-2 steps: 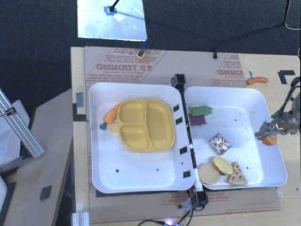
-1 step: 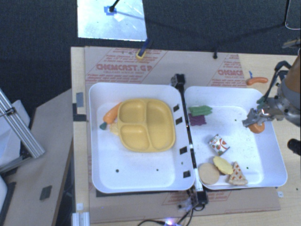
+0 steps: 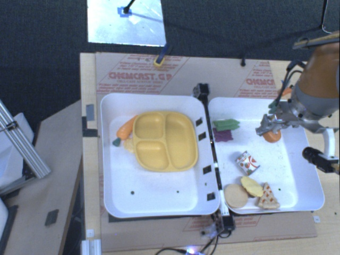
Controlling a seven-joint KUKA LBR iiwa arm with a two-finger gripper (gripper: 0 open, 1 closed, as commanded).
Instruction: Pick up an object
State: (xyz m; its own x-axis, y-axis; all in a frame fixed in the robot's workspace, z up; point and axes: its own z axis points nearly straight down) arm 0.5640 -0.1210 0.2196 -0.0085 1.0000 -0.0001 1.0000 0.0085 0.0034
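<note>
Nearest the lens, a pizza slice [image 3: 269, 197], a yellow piece [image 3: 251, 185] and a round cracker [image 3: 236, 195] crowd the right bin's [image 3: 313, 195] lower edge. Up at its right rim, the gripper [image 3: 267, 128] sits over an orange object [image 3: 272, 136]; whether it's clamped, I can't tell.

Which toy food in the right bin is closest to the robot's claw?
The orange round piece, right under the gripper. The green piece, the can and the pizza slice lie farther off.
</note>
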